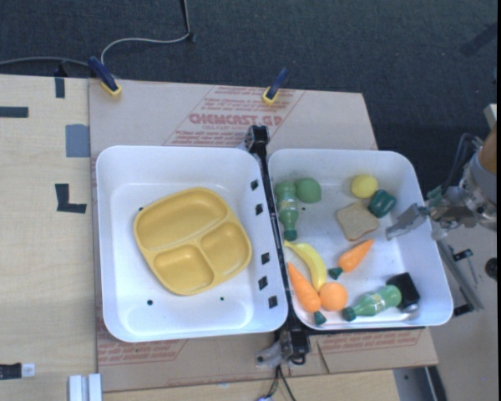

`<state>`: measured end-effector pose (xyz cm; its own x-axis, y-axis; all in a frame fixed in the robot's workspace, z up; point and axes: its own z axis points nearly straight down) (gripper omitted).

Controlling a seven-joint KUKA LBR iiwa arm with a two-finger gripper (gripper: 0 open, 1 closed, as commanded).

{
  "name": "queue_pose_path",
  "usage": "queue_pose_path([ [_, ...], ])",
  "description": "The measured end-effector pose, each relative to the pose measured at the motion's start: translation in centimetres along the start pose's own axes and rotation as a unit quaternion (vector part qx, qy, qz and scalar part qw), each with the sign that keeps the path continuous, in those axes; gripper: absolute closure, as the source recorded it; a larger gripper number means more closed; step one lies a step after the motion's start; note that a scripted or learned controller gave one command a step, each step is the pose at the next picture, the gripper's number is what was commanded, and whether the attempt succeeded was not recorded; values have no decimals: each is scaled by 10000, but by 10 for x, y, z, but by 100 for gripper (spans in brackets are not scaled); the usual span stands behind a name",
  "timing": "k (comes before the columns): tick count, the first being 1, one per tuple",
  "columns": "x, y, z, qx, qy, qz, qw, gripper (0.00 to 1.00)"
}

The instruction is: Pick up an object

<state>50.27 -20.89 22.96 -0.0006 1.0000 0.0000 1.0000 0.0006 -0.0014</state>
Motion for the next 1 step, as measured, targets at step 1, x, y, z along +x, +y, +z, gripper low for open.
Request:
queue_pose_path([
  [1,-13,56,134,-26,-4,-2,10000,0],
])
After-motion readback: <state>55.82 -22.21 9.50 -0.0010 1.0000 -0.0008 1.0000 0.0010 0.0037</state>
